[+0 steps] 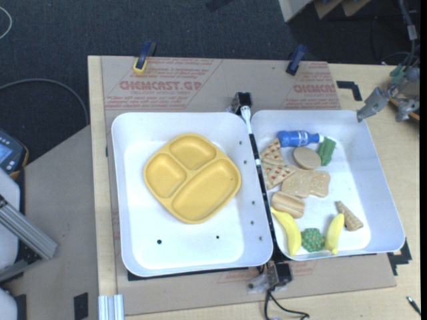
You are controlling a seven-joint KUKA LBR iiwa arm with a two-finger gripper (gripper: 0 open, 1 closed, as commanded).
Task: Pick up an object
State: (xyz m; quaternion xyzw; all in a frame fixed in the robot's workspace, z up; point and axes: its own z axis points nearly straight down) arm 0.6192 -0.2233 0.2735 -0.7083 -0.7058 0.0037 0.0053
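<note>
1. Camera view gave me the bench from above, with two shallow white bins side by side on a brown board: the left bin [127, 179] and the right bin [377, 179], touching along a black seam.
2. I saw the gripper [371, 105] at the far right, just outside the right bin's upper right corner, above the bench rather than over the toys. I could make out only a grey finger-like part slanting down toward the bin corner, and I could not tell how the jaws stood. Nothing showed between them.
3. I counted one thing in the left bin: a yellow divided plate [192, 177], three compartments, lying flat near the middle.
4. I found the pickable toys crowded in the right bin's left half: a blue bottle [297, 138] on its side at the top, a green piece [327, 151] just beside it, a tan round cookie [307, 157], two waffle wedges [273, 165], a bread slice [310, 183], a small bun [288, 204], a long banana [289, 231], a broccoli floret [311, 239], a short banana [334, 233] and a cone-like piece [349, 217].
</note>
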